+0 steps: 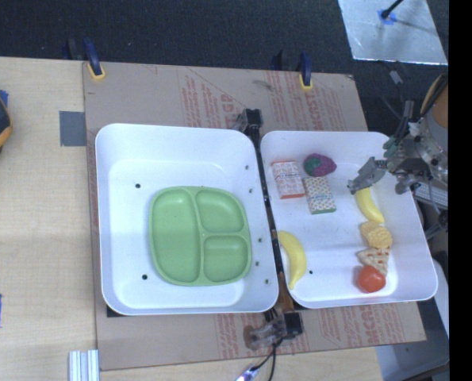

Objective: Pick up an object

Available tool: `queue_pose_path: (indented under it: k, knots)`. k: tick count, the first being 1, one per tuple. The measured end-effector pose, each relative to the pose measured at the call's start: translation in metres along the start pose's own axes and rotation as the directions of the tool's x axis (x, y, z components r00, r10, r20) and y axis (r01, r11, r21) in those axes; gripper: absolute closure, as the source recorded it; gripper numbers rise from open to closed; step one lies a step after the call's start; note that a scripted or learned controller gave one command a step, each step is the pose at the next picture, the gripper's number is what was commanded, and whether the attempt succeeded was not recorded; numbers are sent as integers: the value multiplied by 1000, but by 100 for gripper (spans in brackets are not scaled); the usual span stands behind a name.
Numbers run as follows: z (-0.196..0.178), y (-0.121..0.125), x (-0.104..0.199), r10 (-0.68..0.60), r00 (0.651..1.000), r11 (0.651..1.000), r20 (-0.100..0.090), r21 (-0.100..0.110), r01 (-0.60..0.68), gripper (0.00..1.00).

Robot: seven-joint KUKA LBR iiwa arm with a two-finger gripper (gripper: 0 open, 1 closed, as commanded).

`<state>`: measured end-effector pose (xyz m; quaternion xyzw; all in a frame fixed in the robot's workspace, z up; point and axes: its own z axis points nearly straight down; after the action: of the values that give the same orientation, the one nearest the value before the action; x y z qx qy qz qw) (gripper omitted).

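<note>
The two shallow white bins sit side by side on brown cardboard. The left bin (pixel 117 153) holds a pale green plastic tray with three compartments (pixel 198 234), lying flat near its middle. The right bin (pixel 335 284) carries the loose items: a small pink-and-white rectangular packet (pixel 287 178), just beside it a purple and green rounded toy (pixel 320 165), and below that a speckled green-and-white rectangular block (pixel 320 195). A yellow toy banana (pixel 293 257) lies at the bin's left wall, close to the divide between bins. Along the right side runs a second, shorter yellow banana-shaped piece (pixel 369 205), then a lumpy yellow-orange piece (pixel 376 234), a tan wedge-shaped piece (pixel 374 258) and a round red tomato-like toy (pixel 370 279), the last three nearly touching in a column.

The grey two-finger gripper (pixel 366 176) reaches in over the right bin's upper right corner, its dark tip just above the upper end of the shorter banana piece. Nothing is visibly between its tips, and whether it is released or clenched cannot be told at this size. The arm behind it is cut off at the view's edge, its linkages a blurred tangle
</note>
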<state>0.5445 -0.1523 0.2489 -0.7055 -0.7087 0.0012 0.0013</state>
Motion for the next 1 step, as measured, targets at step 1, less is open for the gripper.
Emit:
queue_pose_path:
  k: [1]
  knots:
    - [158, 81, 9, -1, 1000, 1000, 1, 1, 1, 0]
